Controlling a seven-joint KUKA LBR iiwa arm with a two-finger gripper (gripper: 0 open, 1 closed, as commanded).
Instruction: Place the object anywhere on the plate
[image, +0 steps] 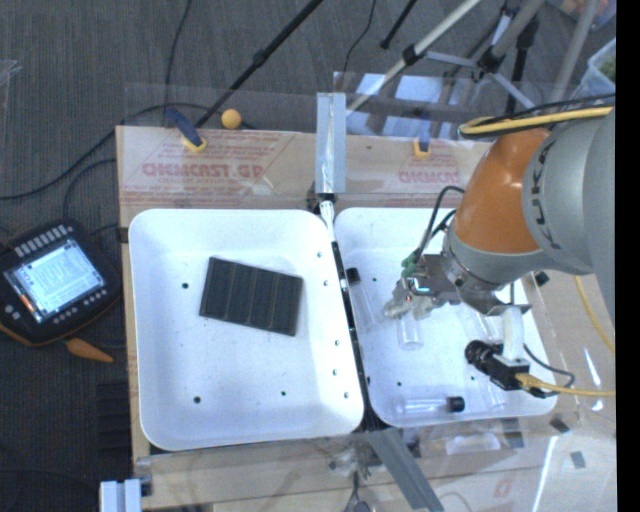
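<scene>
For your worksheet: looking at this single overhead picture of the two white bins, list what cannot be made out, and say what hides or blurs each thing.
- Gripper, camera view: finger state unclear; small, and partly under the grey-and-orange arm.
- Clear plastic tube with black cap, right white bin: see-through against white, its outline barely reads.
- Dark ribbed rectangular plate, left white bin: material too small to tell.
- Small pale object below the gripper: too blurred to identify.

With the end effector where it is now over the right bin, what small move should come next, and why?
Probably a short descent. The end effector hangs in the right bin, just above a small clear object, while the dark plate lies in the left bin. Nothing shows as grasped, so securing the object should come before any travel toward the plate.
</scene>
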